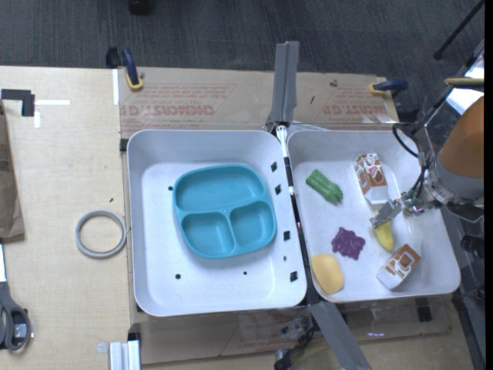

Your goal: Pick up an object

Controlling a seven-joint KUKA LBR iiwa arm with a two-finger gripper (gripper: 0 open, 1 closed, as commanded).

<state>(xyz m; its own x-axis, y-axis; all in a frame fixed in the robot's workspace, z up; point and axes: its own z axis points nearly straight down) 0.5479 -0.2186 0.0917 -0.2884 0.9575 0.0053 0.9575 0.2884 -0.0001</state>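
Note:
The right bin (320, 226) holds several items. A green pickle-like piece (324, 186) lies at its back left. Further right is a white and orange carton (371, 177). A purple grape bunch (348, 243) lies in the middle, a yellow lemon (327, 273) at the front left, and a second carton (399, 266) at the front right. My gripper (385, 216) reaches in from the right and hangs low over the bin. It is just above a small yellow piece (384, 240), and I see nothing held in it.
The left bin (150, 237) holds a teal divided plate (223, 210). A metal divider (285, 83) runs between the bins at the back. On the bench to the left lie a grey tape ring (101, 233) and scissors (11, 326).

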